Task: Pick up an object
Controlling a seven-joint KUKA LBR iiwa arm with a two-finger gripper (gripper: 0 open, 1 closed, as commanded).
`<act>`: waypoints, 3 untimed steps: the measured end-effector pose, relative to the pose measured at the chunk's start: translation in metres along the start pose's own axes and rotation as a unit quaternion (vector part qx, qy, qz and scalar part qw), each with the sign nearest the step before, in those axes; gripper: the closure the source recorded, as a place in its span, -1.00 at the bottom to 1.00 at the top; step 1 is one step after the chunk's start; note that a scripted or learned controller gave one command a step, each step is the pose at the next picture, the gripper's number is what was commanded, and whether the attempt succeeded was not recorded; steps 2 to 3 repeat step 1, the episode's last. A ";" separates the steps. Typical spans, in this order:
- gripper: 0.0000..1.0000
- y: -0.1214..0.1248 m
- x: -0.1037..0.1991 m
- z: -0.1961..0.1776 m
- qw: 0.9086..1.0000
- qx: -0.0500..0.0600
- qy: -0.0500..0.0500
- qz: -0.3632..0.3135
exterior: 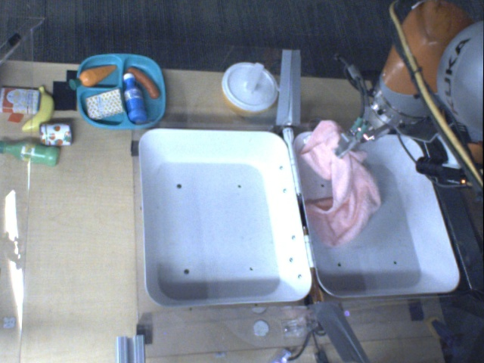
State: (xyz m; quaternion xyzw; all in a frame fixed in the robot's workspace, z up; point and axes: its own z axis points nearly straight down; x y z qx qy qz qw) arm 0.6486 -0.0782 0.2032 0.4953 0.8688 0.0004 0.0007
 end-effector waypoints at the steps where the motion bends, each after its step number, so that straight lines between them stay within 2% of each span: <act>1: 1.00 0.020 0.042 0.019 0.996 0.000 0.000 0.085; 3: 1.00 0.020 0.042 0.019 0.996 0.000 0.000 0.085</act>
